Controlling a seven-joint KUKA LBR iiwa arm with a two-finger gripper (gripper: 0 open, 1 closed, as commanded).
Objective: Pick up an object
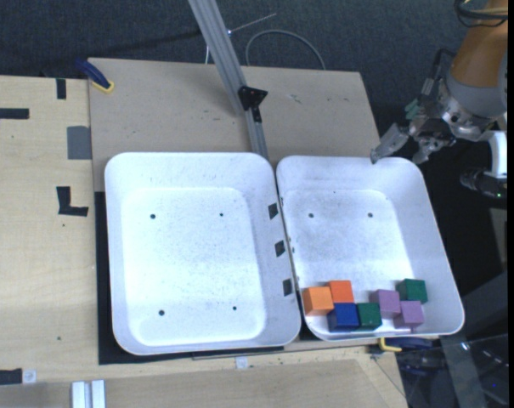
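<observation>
Camera view showed the pincer [401,147] hovering past the right bin's [426,219] far corner, fingers spread and holding nothing, likely staged for approach. Coloured blocks [367,306] crowded that bin's near wall, well apart from it.

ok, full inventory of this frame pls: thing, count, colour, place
White bins: 2, side by side on the bench; left, right.
Orange blocks: 2, right bin near edge.
Blue block: 1, near edge beside the orange ones.
Green blocks: 2, one beside the blue, one at the near right corner.
Purple blocks: 2, between the greens.
Metal pole: 1, grey, slanting over the far bench.
Arm: 1, grey and orange, far right.
Gripper: 1, above the right bin's far right corner.
</observation>
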